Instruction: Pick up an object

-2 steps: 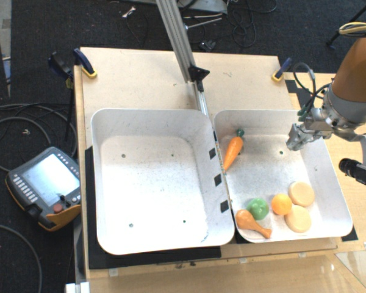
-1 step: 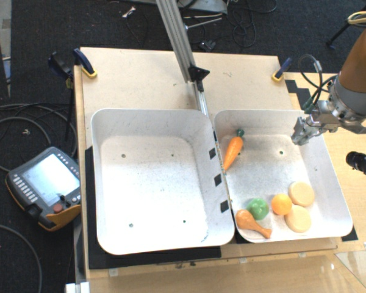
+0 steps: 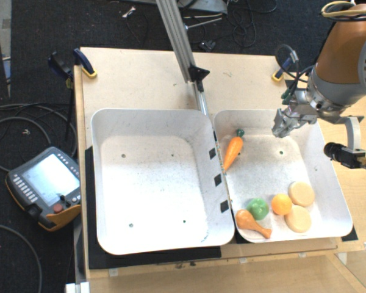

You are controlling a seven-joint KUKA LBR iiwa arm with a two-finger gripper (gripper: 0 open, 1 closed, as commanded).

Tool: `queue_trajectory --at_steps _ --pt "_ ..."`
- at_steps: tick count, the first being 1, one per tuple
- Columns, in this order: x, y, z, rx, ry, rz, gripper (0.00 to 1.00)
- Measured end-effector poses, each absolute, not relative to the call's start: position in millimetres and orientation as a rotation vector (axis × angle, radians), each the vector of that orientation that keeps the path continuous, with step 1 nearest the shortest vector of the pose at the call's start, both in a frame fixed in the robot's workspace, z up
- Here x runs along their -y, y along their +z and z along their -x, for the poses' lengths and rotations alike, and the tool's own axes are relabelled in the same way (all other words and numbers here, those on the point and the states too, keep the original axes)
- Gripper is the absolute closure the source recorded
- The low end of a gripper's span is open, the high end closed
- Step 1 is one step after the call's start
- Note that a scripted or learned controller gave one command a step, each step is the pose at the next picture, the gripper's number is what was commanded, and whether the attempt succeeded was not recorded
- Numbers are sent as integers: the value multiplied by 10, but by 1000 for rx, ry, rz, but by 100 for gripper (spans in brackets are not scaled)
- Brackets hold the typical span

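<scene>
Hovering over the back part of the right bin, the tool hangs from the grey arm that enters from the right; nothing sits between its tips, and how wide it stands cannot be told from this slant. Two white bins, side by side on the bench; the left bin has bare speckled floor with a few small dark dots. All objects lie in the right bin, six total. One carrot: orange, tapered, green stub at its far end, lying tilted along the bin's left wall, near the back, left of and a bit nearer than the tool, apart from it. One green round item near the front, lumpy, glossy. One drumstick-shaped piece, orange-tan, fat end left, thin end pointing right, just in front of the green one and touching or nearly touching it. One orange ball just right of the green item. Two pale tan round discs: one behind-right of the orange ball, one in front of it, both close to the ball, exact contact unclear. Off the bench: one pendant with a screen on the floor at left, cables around. Two yellow-tipped clamps at the bench's back corners, left and right. One metal pole slants down to the divide between bins.
</scene>
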State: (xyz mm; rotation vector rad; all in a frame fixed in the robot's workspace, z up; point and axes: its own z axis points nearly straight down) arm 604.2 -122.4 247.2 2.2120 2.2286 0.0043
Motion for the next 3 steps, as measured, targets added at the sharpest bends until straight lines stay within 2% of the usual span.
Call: queue_trajectory --at_steps 2,3 --pt "216 2478 -6155 -2230 1 -2214 100" --pt "-404 2505 -6287 -2230 5 -2212 100"
